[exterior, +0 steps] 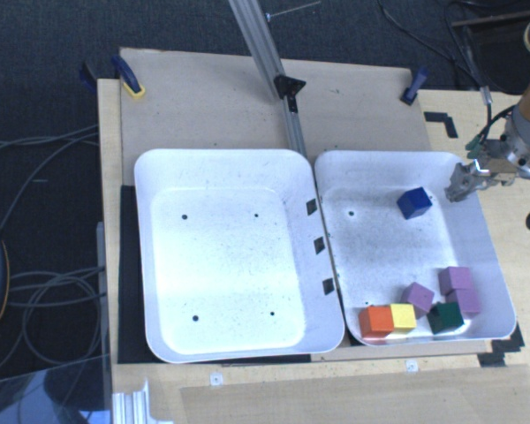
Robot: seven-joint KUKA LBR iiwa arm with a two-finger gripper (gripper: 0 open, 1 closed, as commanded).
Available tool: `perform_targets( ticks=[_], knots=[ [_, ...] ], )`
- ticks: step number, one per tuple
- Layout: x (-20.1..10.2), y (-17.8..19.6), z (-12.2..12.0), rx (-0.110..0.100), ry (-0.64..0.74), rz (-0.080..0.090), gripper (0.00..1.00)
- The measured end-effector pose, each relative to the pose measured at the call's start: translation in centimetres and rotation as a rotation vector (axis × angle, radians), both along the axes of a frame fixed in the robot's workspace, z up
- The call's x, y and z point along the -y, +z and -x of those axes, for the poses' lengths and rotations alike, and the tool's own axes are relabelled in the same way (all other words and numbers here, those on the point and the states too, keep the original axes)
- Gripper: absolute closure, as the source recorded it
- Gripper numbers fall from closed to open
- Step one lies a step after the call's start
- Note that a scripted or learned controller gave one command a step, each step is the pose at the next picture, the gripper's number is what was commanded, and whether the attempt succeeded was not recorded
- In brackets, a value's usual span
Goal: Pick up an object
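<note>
Small blue cube [414, 202], tilted, in the right bin [371, 170]; pincer [464, 184] state indiscernible.

A single fixed camera looked down at a slant from above the near side of the bench [362, 113]. It sat far enough back to take in both white bins [221, 254], with the dark floor at the left and far side.

The arm [528, 131] reaches in from the right edge, at mid-height in the scene, its wrist angled down and to the left. The gripper [460, 185] hangs at its tip, small and grey, pointing down-left, with nothing visible between its fingers.
</note>
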State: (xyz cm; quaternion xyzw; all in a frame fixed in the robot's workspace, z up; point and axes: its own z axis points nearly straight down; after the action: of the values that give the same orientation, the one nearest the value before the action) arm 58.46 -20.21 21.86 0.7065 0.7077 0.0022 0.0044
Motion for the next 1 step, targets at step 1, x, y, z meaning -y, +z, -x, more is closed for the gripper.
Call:
perform_targets(
  ticks=[1],
  knots=[
    [-0.03,-1.79,-0.02,-0.011,-0.001,-0.003,1.0]
  ],
)
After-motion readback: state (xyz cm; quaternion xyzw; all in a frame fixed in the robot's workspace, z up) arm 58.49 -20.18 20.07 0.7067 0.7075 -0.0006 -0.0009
